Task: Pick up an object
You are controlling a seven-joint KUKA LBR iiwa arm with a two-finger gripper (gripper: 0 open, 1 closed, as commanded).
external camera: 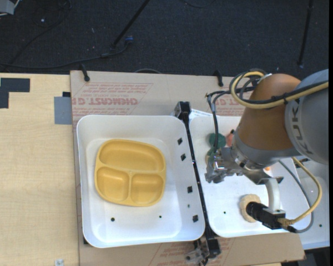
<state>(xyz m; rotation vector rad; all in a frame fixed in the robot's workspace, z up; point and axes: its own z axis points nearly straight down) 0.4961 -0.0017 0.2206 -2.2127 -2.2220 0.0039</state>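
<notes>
Fingers (217,170) of the grey arm hang low over the right bin (227,226), but whether they are spread or closed cannot be told. A green object (215,139) lies just beyond them; a yellow divided plate (131,172) rests in the left bin (100,226).

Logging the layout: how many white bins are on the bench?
2. Left bin holds a yellow tray; right bin lies under the arm, partly hidden.

Clearance in the two bins

We see the yellow divided plate (131,172) filling the left bin's (89,226) centre, with open floor along its near edge; the arm (269,121) crowds the right bin (233,229), a tan round object (248,208) lying beneath.
</notes>
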